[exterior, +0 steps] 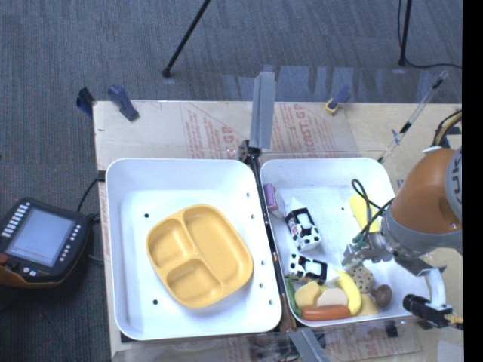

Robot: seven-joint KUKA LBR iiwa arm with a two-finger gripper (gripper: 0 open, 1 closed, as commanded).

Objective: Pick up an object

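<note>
While the arm (426, 202) leans in from the right, its gripper (361, 253) is down low in the right bin (332, 168), just above a pale dotted die (363, 279). Whether the fingers are apart or together, I cannot tell from up here. Around it lies the clutter: two black-and-white cow toys (303, 228), one nearer the bin's middle and one lower (308, 268), a banana (350, 291), a red sausage (326, 313), a brown ball (382, 295), a purple piece (269, 196) by the divider. Over in the left bin (128, 179), a yellow divided plate (198, 255) sits alone. A teach pendant (38, 240) rests on the floor, left.
</note>
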